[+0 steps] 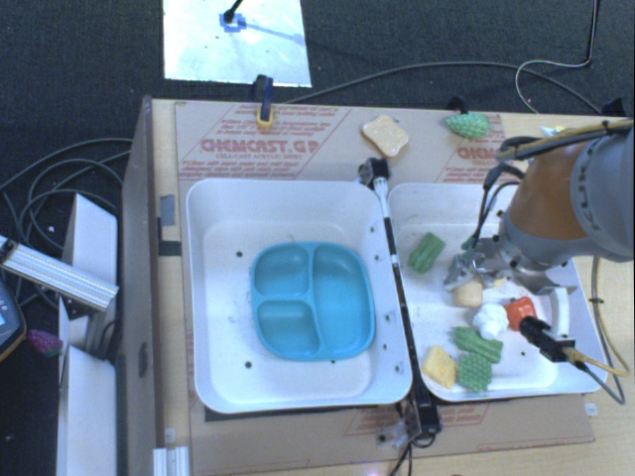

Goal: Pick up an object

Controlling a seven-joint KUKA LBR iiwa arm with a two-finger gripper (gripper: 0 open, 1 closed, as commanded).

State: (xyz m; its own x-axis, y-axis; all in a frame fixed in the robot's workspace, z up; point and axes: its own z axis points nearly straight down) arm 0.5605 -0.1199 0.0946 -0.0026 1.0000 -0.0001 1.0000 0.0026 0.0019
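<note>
Hovering low in the right bin (437,201), the gripper (474,266) sits beside a pale yellow piece (467,294), positioned for a pick; its grip state cannot be told.

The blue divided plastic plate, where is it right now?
The blue divided plastic plate lies flat in the middle of the left white bin in the camera view, left of the rim between the bins, apart from the toy food in the right white bin.

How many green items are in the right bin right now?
3: a green piece at the bin's upper left, a ridged green piece near the front, and a bumpy green piece beside it. The arm may hide more.
</note>
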